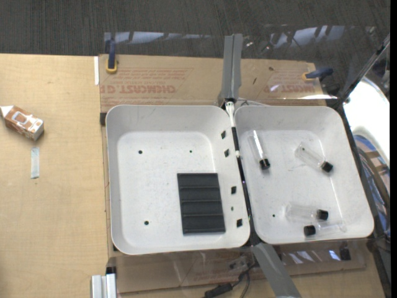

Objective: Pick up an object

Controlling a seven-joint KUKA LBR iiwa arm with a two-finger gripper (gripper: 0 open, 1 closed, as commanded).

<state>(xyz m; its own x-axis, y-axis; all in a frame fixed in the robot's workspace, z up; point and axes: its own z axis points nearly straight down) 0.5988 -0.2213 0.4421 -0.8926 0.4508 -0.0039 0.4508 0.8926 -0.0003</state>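
A black ridged rectangular block [200, 202] lies flat in the left bin [124, 166], toward its front right. In the right bin [347, 185] lie several clear tubes with black caps. One tube [257, 149] lies near the bin's left wall, its cap pointing to the front. A second tube [312, 157] lies at the middle right. Two more tubes [303, 214] [321, 228] lie close together near the front wall.
A small orange and white carton [23, 123] and a pale strip [35, 164] lie on the wooden bench at far left. Behind the bins is a cardboard sheet [155, 82] with a clamp [111, 61] at its left. A grey post [232, 67] rises between the bins.
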